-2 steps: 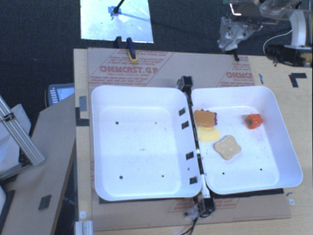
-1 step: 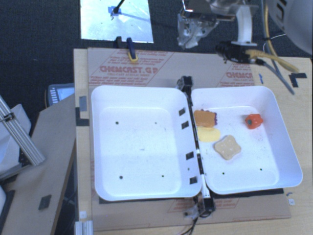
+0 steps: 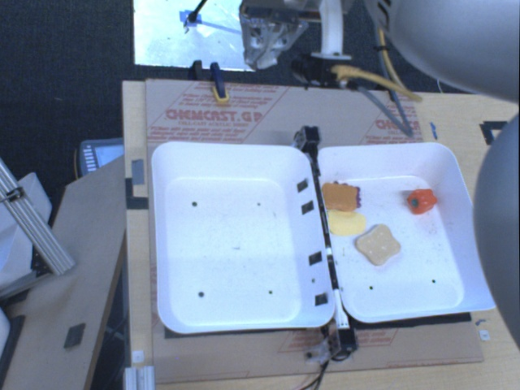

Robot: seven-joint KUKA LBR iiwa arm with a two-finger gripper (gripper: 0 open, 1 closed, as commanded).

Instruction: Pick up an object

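Gripper (image 3: pixel 264 43) hung high beyond the bins' far edge, over the bench, and I couldn't tell its opening. In the right bin (image 3: pixel 451 295) I saw toast (image 3: pixel 378 244), a yellow slice (image 3: pixel 347 223), a cracker (image 3: pixel 340 197) and a red pepper (image 3: pixel 421 201).

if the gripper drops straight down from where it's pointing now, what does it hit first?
Probably the brown cardboard sheet behind the left white bin, not the toys. The metal two-finger gripper hangs beyond both bins; depth unclear.
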